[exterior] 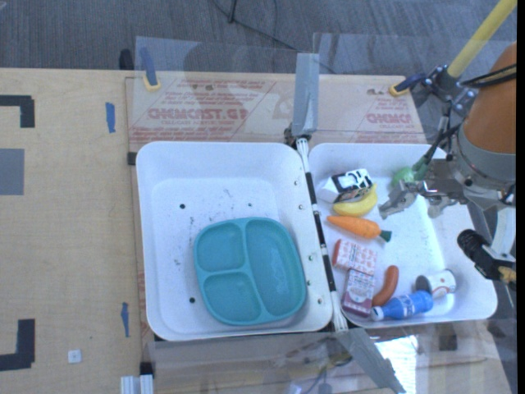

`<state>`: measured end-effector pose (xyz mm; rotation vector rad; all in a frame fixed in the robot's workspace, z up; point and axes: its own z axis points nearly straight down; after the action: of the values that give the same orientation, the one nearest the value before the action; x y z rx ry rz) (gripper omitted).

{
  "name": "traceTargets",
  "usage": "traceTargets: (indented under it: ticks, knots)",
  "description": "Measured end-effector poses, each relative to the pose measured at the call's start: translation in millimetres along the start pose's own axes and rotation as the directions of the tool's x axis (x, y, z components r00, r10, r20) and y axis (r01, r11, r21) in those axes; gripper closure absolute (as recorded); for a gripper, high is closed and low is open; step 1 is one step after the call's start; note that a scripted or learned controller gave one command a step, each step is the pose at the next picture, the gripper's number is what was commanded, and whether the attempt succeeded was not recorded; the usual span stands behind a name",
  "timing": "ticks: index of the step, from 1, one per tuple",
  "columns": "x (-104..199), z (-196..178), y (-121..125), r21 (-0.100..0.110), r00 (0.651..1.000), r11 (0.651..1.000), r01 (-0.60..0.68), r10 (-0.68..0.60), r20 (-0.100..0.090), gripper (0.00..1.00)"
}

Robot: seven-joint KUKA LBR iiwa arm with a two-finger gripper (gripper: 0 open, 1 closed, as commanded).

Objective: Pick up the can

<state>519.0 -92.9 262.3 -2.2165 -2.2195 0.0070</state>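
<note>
The left bin (164, 179) holds a teal divided plate (248, 271), clear of the work. In the right bin (484, 302), banana (358, 203), carrot (354, 226) and sausage (385, 285) crowd the middle; the can (436, 283) lies at the near right corner. Above, the end effector (413, 197) hangs with fingers spread wide, empty, presumably ready to descend.

Below me a teal divided tray (248, 270) lies in the left bin (156, 179), while a banana (356, 205), carrot (356, 226), sausage (386, 284) and blue bottle (404, 306) share the right bin (480, 302).
</note>
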Motion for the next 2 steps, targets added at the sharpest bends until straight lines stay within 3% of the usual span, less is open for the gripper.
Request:
traceTargets:
  ticks: [1,2]
  knots:
    - [-104.6,114.3,10.1,0.001,0.996,0.996,-0.092,0.092,-0.002,0.0]
    - [-93.1,112.0,22.5,-0.001,0.955,0.955,-0.297,0.297,-0.001,0.0]
